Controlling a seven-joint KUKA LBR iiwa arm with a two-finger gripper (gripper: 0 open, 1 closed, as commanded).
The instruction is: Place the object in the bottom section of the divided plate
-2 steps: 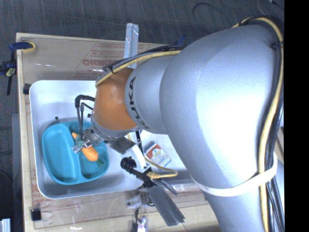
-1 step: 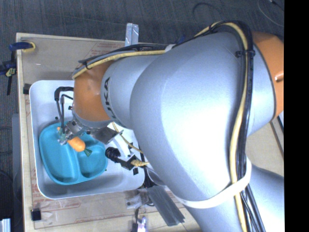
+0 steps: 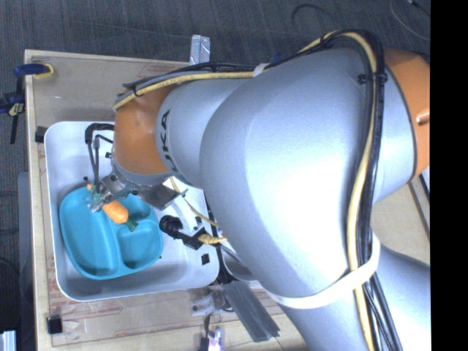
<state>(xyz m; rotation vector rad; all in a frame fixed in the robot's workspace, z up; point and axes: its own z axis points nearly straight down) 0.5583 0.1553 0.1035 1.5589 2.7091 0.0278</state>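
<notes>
Over the left white bin (image 3: 55, 148), at about nine o'clock in the camera view, the gripper (image 3: 102, 194) reaches down onto the blue divided plate (image 3: 88, 247), and a small orange object (image 3: 115, 211) with a green tip, carrot-like, lies just at its end, on or just above the ridge where the plate's sections meet. Whether the jaws are spread, pressed together or pinching the orange object cannot be told; the grey arm (image 3: 292, 181) hides much of the wrist. The object appears to sit near the plate's twelve o'clock rim, so the job looks unfinished: the bottom section, toward six o'clock of the plate, shows bare blue. To do this step well, the object should travel toward six o'clock, clear of the dividing ridges, and be let go low so it does not roll or bounce into a neighbouring compartment. A black fitting (image 3: 172, 227) at three o'clock of the plate leaves little room there.
</notes>
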